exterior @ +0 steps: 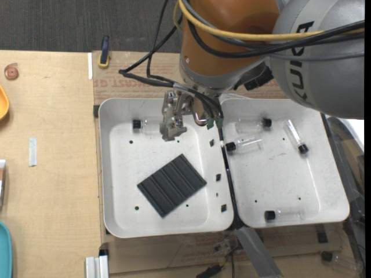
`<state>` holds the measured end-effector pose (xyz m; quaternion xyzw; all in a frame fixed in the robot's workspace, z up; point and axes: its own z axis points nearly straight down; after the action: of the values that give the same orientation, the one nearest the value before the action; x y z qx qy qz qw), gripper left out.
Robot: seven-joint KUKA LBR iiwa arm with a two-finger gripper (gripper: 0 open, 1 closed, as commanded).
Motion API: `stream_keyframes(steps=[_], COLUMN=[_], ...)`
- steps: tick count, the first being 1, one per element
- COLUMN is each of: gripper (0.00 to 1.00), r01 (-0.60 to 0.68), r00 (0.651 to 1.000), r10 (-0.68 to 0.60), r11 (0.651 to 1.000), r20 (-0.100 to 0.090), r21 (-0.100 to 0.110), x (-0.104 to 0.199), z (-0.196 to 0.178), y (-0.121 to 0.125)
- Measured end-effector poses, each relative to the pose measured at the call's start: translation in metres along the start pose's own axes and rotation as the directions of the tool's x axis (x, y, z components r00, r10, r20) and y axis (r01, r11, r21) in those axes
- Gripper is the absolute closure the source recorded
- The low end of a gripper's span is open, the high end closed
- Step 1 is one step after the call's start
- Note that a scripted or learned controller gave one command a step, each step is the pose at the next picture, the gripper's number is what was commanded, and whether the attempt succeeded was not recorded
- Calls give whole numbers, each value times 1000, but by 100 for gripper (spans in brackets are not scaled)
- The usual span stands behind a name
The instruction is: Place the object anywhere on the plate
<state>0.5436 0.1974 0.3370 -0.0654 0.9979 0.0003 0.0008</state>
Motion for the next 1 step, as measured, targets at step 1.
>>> stream_keyframes(steps=[1], gripper=[100], r01=[56], r00=[998], r10=[-56], r11=[998], r20=[-1], r21=[0], x=[18], z=[56], y=[-33])
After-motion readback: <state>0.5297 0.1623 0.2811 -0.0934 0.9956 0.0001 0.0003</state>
